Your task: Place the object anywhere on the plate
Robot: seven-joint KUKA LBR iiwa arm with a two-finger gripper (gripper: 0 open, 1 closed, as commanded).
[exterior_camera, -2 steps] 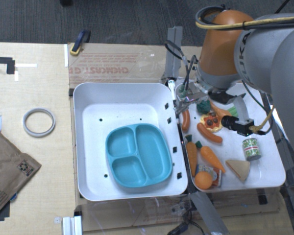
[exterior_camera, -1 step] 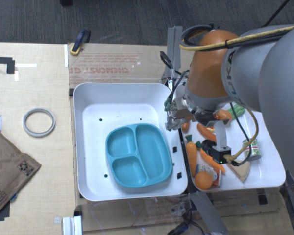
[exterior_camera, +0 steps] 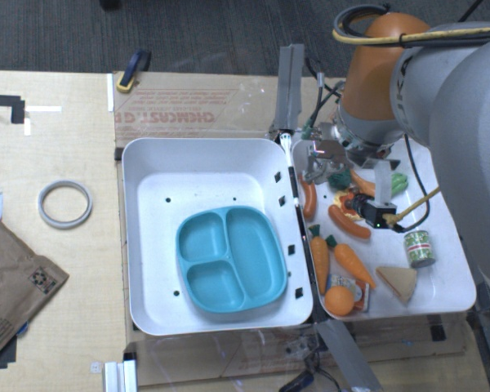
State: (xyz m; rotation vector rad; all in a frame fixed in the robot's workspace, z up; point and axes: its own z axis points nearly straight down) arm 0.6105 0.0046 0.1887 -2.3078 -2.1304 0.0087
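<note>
A blue three-compartment plate lies in the left white bin, with nothing on it. The right bin holds toy food: hot dogs, carrots, an orange, a small can, a wedge of bread and a green piece. My gripper hangs over the back left part of the right bin, above the food pile. Its fingertips are lost among the toys.
A tape roll and a brown paper bag lie on the bench to the left of the bins. A blue and yellow tool sits behind the left bin. The arm's big grey body fills the upper right.
</note>
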